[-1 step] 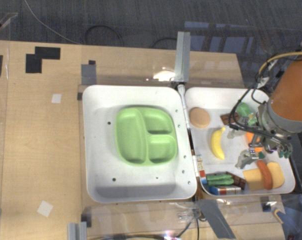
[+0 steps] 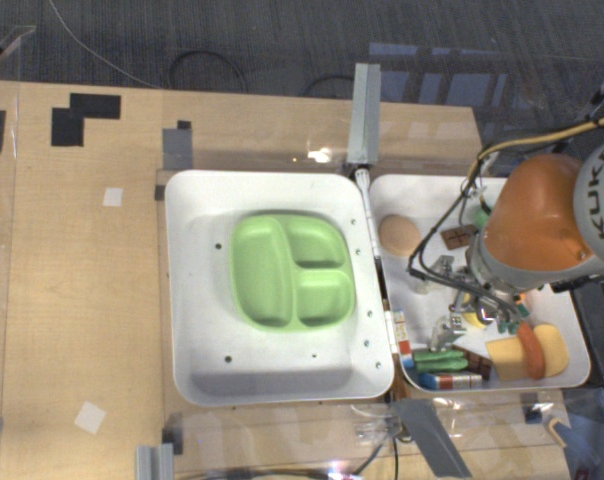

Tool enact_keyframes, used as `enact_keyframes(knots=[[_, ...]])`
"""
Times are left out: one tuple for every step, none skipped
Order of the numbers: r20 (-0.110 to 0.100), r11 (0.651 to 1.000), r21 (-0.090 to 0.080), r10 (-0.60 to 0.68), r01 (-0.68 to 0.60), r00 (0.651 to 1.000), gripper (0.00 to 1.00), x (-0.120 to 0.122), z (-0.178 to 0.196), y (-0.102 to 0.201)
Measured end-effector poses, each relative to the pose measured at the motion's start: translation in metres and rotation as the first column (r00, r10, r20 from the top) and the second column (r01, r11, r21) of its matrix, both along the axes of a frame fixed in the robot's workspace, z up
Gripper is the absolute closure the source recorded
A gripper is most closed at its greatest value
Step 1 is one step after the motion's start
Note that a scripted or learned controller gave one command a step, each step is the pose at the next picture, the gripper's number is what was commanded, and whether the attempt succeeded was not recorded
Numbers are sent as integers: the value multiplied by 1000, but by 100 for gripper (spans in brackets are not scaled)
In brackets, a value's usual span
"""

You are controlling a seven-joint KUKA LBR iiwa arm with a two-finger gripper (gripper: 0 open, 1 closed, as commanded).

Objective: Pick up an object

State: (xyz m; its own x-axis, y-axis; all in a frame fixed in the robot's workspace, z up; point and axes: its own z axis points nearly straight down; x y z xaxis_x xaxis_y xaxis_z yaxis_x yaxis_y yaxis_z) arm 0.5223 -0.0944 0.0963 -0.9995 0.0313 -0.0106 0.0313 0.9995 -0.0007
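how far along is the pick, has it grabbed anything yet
Done: the arm has reached into the right bin, with the gripper low over the pile of markers near the front edge. In hand: nothing visibly held. Left: closing on an item and lifting it. The green divided tray lies in the left bin.

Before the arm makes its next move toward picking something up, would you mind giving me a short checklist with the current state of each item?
1. Gripper is over the right bin: ok.
2. Something is between the gripper's fingers: cannot tell.
3. Things to pick lie near it, such as the markers and the yellow block: ok.
4. Tan round object lies apart from the pile: ok.
5. Green divided plate sits inside the left bin: ok.
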Motion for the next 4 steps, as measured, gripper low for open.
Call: enact_keyframes(knots=[[9,1000,-1,7,-7,1000,100,3,12,1],[12,999,1,-50,50,999,100,118,132,14],[-1,906,-5,424,-424,906,100,145,108,-53],[-4,602,-8,798,-798,602,100,128,93,-75]])
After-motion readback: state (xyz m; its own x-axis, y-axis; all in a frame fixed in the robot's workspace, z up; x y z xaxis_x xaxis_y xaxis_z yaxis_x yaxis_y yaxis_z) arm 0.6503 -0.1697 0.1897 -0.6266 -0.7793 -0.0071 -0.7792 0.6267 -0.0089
